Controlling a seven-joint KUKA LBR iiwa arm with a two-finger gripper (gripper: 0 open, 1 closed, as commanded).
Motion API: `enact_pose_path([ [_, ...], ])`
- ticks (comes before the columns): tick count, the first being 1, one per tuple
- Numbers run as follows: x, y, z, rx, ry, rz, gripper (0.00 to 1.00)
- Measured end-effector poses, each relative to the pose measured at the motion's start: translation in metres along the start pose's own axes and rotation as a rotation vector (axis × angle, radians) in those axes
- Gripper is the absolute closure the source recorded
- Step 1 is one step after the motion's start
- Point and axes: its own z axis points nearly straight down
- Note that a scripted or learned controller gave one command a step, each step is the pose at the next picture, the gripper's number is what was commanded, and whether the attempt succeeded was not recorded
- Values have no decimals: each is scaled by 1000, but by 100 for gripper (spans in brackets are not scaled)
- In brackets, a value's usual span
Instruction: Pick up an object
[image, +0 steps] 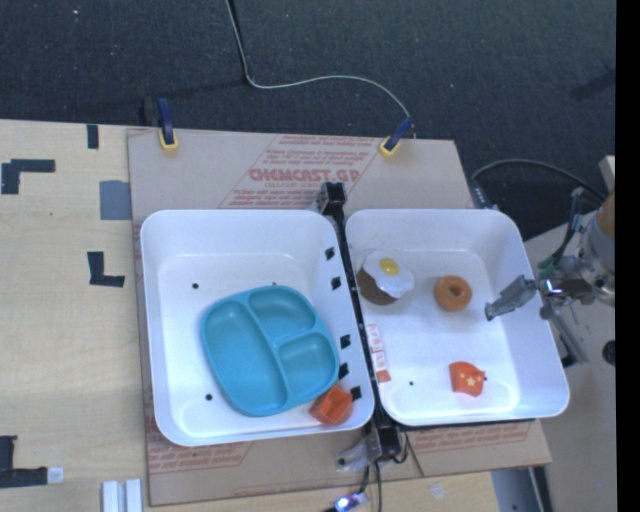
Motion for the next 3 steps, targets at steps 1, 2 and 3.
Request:
enact_pose_path([
  [1, -2, -11, 55, 1, 1, 0, 0],
  [2, 3, -5, 103, 1, 1, -2, 0],
  [3, 3, -4, 90, -3, 0, -1, 100],
])
